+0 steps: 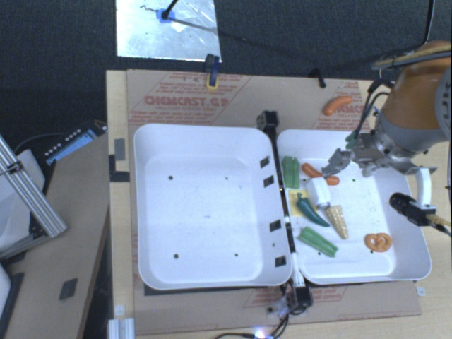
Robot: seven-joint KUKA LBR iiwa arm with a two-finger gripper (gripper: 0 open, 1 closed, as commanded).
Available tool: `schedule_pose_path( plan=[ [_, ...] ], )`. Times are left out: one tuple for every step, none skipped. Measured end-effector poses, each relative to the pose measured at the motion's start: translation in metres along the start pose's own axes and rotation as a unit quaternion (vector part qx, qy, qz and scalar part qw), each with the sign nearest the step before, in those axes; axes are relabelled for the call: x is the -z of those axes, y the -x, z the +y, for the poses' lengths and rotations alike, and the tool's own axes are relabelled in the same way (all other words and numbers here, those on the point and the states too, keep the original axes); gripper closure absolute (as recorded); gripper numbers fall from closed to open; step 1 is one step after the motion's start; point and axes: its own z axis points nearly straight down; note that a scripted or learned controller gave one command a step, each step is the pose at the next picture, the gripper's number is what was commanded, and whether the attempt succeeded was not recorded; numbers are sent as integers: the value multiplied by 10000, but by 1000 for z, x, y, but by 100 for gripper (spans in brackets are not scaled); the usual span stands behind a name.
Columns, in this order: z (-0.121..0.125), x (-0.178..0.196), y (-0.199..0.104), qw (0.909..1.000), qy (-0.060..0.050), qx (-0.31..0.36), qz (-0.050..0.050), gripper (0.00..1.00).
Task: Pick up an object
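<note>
1. Gripper (337,162): it hangs over the right bin (406,263), near that bin's back half, on the end of the arm (417,104) coming in from the right. Whether the jaws are spread or pressed together cannot be told at this angle, and nothing is seen between them.

2. Nearest item: a small orange carrot-like piece (319,174) lies on the right bin's floor just beside and below the gripper tip. Judged the likeliest target, though any item would satisfy the task.

3. Next items out, all within the right bin: a white block (319,191) just in front of the orange piece; a green pod (290,171) against the bin's left wall; a dark teal pepper (311,211) touching or nearly touching the white block; a tan cone (338,221) beside the pepper; a green pickle-like piece (317,241) toward the front left; a pretzel (378,242) toward the front right, well apart from the rest.

4. Reason for the layout: the items sit loose and crowded toward the right bin's left side, which in my judgement leaves little room for jaws to close on one without nudging a neighbour. The pretzel is the cleanest candidate.

5. Left bin (205,203): adjoins the right bin along a clipped seam.

6. Outside the right bin: an orange sausage-like piece (337,105) rests on the board behind the bin's back wall.
</note>
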Motion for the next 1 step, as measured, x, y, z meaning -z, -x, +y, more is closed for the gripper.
schedule_pose_path(
  plan=[
    [11,-126,-27,10000,-29,19,13,0]
  ],
)
